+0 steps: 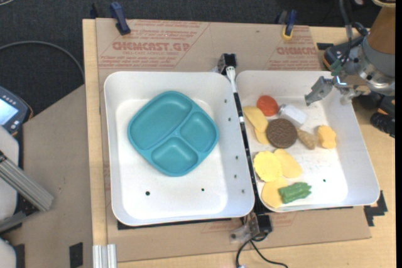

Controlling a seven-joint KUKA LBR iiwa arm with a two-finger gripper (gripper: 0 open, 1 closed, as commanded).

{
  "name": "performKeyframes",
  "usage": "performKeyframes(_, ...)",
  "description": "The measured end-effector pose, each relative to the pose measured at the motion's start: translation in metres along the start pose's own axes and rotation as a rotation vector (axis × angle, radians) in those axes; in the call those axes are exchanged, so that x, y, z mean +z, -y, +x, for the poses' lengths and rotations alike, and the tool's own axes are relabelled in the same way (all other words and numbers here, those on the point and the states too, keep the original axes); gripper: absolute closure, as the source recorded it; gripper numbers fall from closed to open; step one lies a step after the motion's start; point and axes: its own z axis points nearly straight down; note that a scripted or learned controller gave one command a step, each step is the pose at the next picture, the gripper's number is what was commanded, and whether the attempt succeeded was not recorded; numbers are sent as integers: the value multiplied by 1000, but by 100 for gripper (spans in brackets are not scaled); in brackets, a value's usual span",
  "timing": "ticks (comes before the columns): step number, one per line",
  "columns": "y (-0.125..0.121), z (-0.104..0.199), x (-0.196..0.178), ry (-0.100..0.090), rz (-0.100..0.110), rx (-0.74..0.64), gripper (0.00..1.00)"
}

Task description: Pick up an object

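Nearest me, green toy (294,192) lies at right bin's (361,154) front edge; my gripper (326,90) hovers near its far-right corner, fingers wide, holding nothing.

A divided plate (173,133) lies in the left bin (119,154); food pieces (281,133) cluster in the right bin (352,160).

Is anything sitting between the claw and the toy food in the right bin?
Nothing visible. The claw hangs at the shallow white right bin's upper right. The small white block and round red toy piece lie nearest, across bare bin floor.
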Motion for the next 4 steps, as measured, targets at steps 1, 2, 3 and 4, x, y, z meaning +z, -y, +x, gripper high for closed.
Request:
performKeyframes(1, -58, 105, -19, -3, -7, -12, 0)
performKeyframes(2, -43, 170, 25, -4, 7, -7, 0)
performKeyframes(3, 25, 257, 23, -6, 8, -9, 0)
performKeyframes(4, 21, 250, 12, -1, 1, 1, 100)
